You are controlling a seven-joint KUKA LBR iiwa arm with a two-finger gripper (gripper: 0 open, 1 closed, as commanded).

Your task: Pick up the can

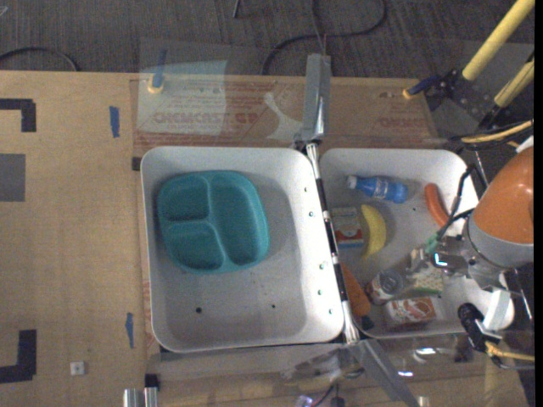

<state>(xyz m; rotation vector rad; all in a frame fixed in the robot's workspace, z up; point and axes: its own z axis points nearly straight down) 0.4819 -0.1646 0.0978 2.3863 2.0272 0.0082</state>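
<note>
We see can lying on side in right bin, front edge, touching tool. We cannot tell tool's state. We judge can rigid, smooth, rolls easily; grip across its middle.

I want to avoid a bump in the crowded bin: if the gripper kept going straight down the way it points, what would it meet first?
Most likely the can, lying just left of the gripper in the right bin, or the carton beside it. Depth is unclear from above, so which comes first is uncertain.
</note>
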